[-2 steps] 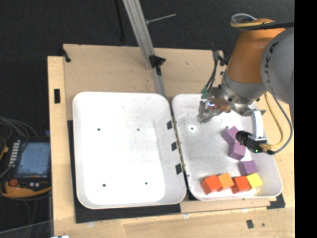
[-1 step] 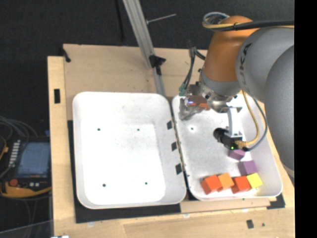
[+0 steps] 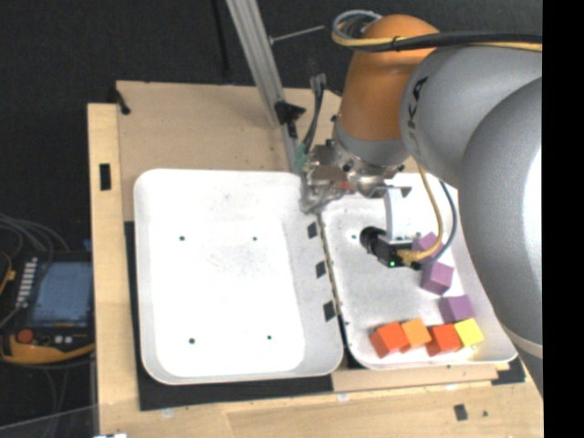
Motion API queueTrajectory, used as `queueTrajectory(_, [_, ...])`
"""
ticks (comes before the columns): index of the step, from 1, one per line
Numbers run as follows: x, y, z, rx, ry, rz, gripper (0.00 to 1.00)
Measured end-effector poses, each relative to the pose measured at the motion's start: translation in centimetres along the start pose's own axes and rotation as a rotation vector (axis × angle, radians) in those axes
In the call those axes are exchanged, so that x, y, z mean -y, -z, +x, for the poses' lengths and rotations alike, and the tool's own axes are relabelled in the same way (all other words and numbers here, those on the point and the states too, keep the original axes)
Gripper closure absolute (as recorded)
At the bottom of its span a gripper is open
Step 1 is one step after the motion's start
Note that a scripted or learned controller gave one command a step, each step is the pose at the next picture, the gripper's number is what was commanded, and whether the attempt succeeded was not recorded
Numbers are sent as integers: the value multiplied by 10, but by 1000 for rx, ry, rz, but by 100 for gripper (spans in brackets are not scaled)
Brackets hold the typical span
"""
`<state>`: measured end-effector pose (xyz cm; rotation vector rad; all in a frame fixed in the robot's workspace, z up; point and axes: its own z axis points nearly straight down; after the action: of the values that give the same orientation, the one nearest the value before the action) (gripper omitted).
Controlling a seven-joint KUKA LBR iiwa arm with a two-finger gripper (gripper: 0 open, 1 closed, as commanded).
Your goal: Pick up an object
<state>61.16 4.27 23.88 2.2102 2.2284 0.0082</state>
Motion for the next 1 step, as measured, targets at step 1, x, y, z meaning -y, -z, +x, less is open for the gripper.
queueTrajectory(1, [-7, 7, 56, -1, 1, 0, 100])
